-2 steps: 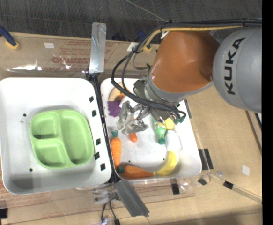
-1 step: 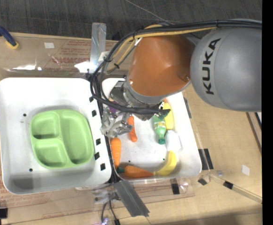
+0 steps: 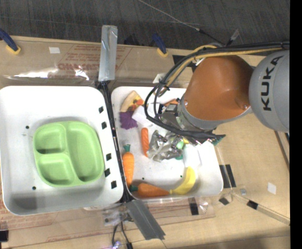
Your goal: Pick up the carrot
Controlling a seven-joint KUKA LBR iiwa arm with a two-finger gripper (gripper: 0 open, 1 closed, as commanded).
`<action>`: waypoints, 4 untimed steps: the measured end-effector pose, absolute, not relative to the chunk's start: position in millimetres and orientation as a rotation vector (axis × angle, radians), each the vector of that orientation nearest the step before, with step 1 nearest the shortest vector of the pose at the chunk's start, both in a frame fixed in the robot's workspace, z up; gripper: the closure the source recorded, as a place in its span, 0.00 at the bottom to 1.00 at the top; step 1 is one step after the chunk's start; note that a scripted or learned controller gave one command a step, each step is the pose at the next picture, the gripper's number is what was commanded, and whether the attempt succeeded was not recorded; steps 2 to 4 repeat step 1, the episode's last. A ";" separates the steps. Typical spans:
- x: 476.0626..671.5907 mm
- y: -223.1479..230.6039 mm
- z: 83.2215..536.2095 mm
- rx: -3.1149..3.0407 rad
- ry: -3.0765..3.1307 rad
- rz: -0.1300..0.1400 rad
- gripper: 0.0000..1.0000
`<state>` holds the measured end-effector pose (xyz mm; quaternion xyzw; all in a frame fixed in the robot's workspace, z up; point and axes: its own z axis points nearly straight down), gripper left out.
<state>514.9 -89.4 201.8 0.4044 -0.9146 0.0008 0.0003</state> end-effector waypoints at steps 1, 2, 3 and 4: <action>551.2 -26.9 191.8 1.429 -2.800 -0.002 1.00; 551.2 -26.9 191.8 1.429 -2.800 -0.002 1.00; 551.2 -26.9 191.8 1.429 -2.800 -0.002 1.00; 551.2 -26.9 191.8 1.429 -2.800 -0.002 1.00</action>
